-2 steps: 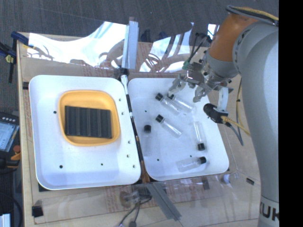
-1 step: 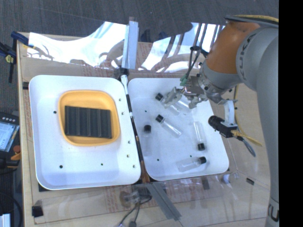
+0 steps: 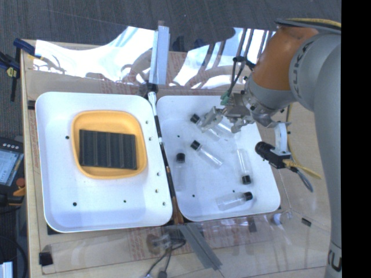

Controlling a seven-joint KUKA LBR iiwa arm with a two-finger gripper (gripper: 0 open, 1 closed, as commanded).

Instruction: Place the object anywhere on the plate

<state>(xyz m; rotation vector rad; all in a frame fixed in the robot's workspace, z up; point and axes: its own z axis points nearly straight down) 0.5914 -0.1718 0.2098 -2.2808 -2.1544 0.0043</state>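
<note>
Starting at the left, we are seeing the left bin (image 3: 52, 155) with the yellow plate (image 3: 107, 123) sitting in it, a dark ribbed insert (image 3: 109, 149) lying in its middle — and nothing from the task is resting on it yet. So, as we are judging it, the placing is not done.

Moving across the divider, the right bin (image 3: 191, 207) is holding several small clear vials with black caps: one vial (image 3: 206, 154) near the centre, a loose black cap (image 3: 180, 157) just beside it, another vial (image 3: 244, 168) further right, and one vial (image 3: 235, 200) near the front edge.

At the far side of that bin the gripper (image 3: 223, 119) is hovering low over the vials by the back edge — we cannot tell how it is set, nor whether anything is caught in it. Picking up, carrying leftward and setting down are all looking like work remaining.
</note>
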